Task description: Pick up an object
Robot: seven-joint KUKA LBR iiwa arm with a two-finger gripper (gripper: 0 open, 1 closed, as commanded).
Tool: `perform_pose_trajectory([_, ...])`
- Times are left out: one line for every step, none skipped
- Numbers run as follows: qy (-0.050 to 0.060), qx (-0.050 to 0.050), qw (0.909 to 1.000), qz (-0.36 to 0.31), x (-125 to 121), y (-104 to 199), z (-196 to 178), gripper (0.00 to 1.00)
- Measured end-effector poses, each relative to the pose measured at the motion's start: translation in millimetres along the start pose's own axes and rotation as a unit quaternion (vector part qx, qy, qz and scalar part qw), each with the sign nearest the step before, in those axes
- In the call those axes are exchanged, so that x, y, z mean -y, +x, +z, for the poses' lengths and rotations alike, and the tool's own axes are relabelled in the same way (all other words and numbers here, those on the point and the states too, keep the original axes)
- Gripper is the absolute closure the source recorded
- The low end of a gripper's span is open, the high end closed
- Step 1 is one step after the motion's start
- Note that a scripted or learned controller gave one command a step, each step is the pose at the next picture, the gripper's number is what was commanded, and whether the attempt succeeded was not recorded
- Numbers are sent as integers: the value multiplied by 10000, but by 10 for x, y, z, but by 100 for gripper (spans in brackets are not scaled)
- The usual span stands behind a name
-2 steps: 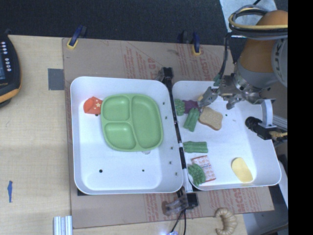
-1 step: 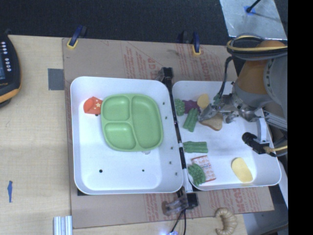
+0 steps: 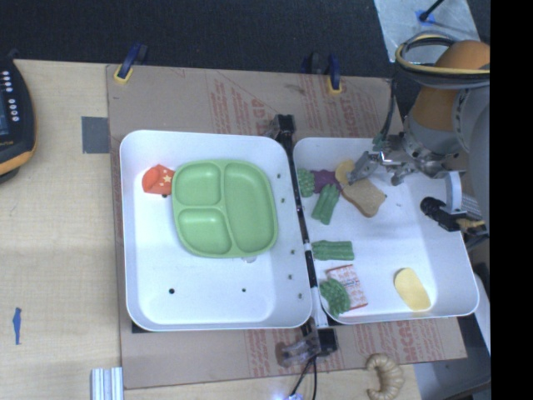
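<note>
My gripper (image 3: pixel 372 163) hangs over the back of the right bin (image 3: pixel 454 294), just above a tan bread-like slice (image 3: pixel 367 197) and beside a small yellow piece (image 3: pixel 344 172). Nothing visibly sits in it. The same bin holds a purple piece (image 3: pixel 306 178), green pieces (image 3: pixel 326 203) (image 3: pixel 333 249) (image 3: pixel 335 295), a red-and-white packet (image 3: pixel 347 282) and a yellow oval (image 3: pixel 411 289). The left bin (image 3: pixel 146 290) holds a green divided plate (image 3: pixel 225 207) and a red object with a star (image 3: pixel 157 179).
The arm's grey body with its orange band (image 3: pixel 445 73) fills the upper right. A black part (image 3: pixel 441 212) juts over the right bin's right edge. A black controller (image 3: pixel 12 119) lies at the far left. A tan curled object (image 3: pixel 385 375) lies in front of the bins.
</note>
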State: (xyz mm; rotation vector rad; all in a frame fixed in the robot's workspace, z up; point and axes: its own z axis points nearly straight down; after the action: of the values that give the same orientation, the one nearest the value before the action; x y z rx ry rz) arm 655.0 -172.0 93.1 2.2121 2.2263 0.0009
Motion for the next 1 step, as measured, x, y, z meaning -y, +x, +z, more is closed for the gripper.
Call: perform_pose_trajectory([20, -5, 10000, 15, 451, -39, -9, 0])
